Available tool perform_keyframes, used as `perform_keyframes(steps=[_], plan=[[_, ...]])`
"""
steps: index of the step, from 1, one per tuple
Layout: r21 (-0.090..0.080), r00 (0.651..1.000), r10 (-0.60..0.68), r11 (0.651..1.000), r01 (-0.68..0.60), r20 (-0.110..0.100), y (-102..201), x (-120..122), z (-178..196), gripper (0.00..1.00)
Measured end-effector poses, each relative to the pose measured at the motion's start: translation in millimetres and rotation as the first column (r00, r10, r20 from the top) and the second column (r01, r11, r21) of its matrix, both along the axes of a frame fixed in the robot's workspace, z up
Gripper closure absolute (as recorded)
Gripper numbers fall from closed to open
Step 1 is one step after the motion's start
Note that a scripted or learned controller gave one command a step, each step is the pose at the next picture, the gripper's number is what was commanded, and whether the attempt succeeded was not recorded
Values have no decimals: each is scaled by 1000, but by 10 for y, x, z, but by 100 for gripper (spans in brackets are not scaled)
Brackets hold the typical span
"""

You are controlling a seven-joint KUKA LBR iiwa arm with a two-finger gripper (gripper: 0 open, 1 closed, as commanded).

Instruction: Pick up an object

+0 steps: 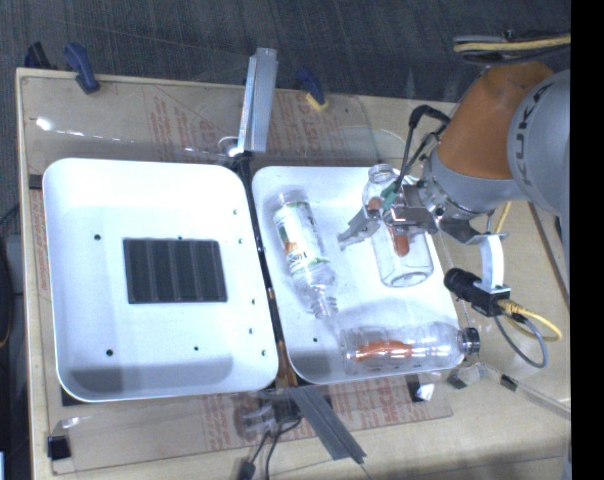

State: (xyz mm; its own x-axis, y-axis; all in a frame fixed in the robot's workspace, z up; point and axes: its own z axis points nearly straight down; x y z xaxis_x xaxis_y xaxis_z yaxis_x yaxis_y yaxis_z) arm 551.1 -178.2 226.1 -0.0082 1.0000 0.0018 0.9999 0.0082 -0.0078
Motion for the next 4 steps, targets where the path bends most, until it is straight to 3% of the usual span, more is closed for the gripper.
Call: perform_keyframes(steps=[1, 2, 3, 4], plan=[[-2, 994, 109, 994, -109, 7, 277, 470, -1226, 0], [-11, 993, 114, 993, -114, 26, -111, 307, -1233, 0], [-9, 983, 185, 983, -185, 22, 34, 803, -1250, 0], [-7, 980, 199, 980, -199, 19, 423, 340, -1248, 0]])
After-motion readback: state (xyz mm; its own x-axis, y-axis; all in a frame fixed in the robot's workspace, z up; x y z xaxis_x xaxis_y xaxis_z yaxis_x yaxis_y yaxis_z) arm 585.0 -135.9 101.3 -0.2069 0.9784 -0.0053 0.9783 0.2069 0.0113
